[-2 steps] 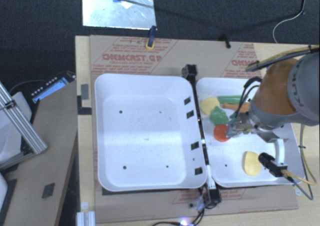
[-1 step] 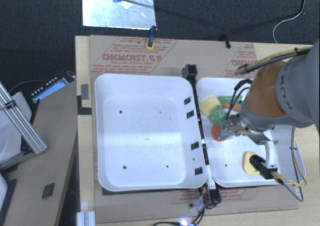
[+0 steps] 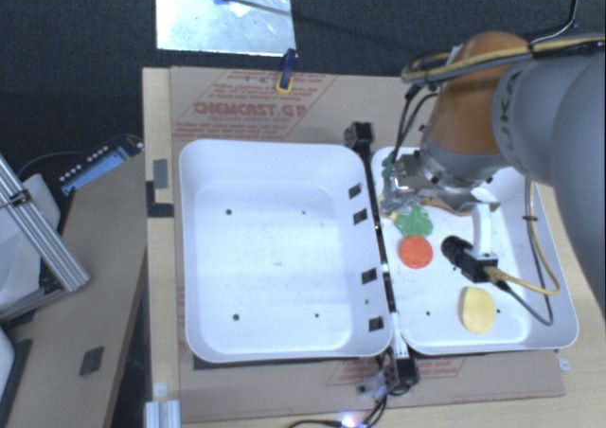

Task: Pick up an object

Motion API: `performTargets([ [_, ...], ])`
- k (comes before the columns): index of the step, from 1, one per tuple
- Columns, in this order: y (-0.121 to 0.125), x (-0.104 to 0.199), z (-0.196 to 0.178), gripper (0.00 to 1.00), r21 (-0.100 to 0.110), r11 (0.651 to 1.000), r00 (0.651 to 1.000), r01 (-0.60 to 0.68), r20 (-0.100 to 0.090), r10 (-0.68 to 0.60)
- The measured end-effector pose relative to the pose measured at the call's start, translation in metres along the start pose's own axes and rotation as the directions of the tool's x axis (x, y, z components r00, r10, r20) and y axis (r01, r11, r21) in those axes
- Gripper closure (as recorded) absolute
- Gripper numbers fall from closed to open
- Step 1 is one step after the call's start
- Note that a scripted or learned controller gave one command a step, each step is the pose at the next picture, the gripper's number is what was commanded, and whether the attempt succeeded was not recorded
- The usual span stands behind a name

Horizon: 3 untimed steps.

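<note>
Yellow piece: a pale yellow oval lying flat near the front edge of the right bin, toward its front right corner, apart from everything else.

Orange disc: a round red-orange piece flat on the bin floor, about midway along the left wall and a little in from it; it is well apart from the yellow piece.

Green piece: a small, ragged-edged green shape just behind the orange disc, close to it or just touching; I cannot tell which.

Hand: low over the far left part of the right bin, close to the left wall and just behind the green piece. Open or closed cannot be told, and nothing is seen gripped in it.

Arm: grey, reaching in from the right across the right bin, its orange band above the bin's far edge.

Left bin: white and shallow, side by side with the right bin, their inner walls meeting.

Black clips: a row along the seam between the two bins.

Cardboard sheet: brown with red lettering, lying under both bins.
</note>
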State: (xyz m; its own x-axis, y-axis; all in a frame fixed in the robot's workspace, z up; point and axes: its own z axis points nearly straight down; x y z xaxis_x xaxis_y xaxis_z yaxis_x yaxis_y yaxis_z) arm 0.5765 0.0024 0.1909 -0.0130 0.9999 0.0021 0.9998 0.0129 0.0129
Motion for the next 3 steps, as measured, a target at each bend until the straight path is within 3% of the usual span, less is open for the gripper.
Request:
performTargets([
  [1, 0.03, 0.012, 0.007, 1.0, 0.009, 1.0, 1.0, -0.007, 0.002, 0.007],
  [2, 0.098, 0.094, -0.066, 1.0, -0.002, 1.0, 1.0, -0.001, -0.001, 0.001],
  [3, 0.053, 0.169, -0.082, 1.0, 0.011, 1.0, 1.0, -0.002, -0.001, 0.002],
])
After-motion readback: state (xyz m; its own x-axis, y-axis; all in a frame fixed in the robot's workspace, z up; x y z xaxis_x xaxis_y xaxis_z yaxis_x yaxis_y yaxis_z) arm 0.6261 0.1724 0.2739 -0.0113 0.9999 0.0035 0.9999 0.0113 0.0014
